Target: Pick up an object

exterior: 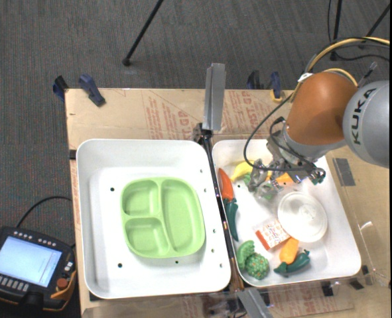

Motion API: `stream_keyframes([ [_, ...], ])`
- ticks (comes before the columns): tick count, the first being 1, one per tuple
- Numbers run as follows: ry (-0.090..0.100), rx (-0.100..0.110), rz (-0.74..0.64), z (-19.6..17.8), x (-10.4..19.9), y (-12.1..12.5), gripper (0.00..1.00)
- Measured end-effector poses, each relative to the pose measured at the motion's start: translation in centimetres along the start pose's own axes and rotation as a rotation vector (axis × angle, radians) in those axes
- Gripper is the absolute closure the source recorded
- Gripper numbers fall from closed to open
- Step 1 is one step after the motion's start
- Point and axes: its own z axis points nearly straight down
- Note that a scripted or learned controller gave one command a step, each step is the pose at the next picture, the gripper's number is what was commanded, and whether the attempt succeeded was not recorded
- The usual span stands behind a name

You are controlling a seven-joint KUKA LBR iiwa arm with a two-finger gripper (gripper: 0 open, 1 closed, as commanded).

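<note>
My gripper [270,185] hangs low over the back of the right bin [345,244], under the orange wrist band [318,111]. It sits just right of a yellow banana-like toy [241,171] and just above a clear round lid [302,215]. A small orange piece [286,177] shows beside it. Further objects lie in this bin: a red chili [225,185], a dark green vegetable [232,218], a red-and-white packet [271,234], an orange pepper [288,249], a green pepper [295,264] and broccoli [252,258].
The left bin [93,177] holds a light green divided plate [162,217]. A grey upright post [215,105] stands behind the seam between the bins. A teach pendant [26,264] lies on the floor at lower left.
</note>
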Motion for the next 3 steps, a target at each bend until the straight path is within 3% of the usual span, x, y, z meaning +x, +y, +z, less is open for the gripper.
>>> stream_keyframes([
  [1, 0.001, 0.000, 0.001, 0.0, 0.1, 0.0, 0.00],
  [2, 0.002, 0.000, 0.032, 0.1, -0.1, 3.4, 0.00],
  [3, 0.006, -0.001, 0.062, 0.1, 8.3, 5.3, 0.00],
])
